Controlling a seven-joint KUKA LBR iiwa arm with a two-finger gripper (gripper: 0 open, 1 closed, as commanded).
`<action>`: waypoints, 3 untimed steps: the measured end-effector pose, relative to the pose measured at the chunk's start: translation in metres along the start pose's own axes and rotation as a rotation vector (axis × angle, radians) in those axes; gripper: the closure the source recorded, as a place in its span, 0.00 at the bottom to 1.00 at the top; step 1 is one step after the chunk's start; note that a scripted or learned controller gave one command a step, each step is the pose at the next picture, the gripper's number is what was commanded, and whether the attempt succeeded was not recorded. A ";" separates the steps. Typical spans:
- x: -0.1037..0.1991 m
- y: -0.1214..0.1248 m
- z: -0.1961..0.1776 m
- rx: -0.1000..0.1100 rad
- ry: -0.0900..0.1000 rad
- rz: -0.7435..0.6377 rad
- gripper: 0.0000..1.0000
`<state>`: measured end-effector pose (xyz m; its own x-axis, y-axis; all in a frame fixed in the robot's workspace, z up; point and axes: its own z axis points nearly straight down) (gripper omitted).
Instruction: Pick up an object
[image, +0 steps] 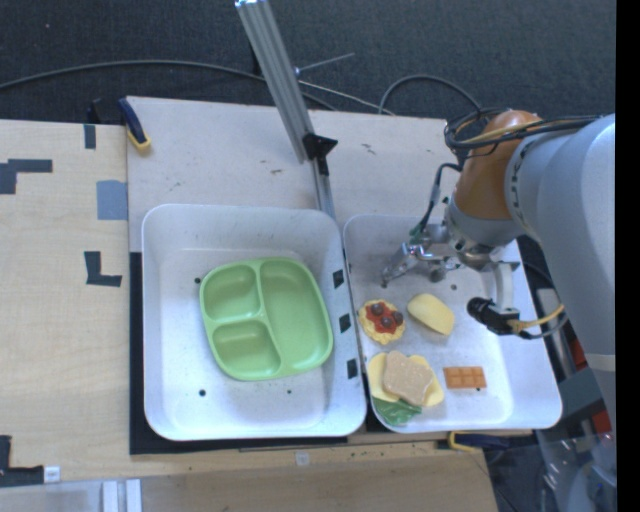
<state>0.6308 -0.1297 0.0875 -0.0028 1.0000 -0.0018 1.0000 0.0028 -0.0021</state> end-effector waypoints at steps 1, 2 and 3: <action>0.001 0.000 -0.011 0.000 0.000 -0.001 1.00; -0.007 -0.001 -0.071 -0.007 0.000 0.002 1.00; 0.000 0.006 -0.120 -0.007 0.001 0.000 1.00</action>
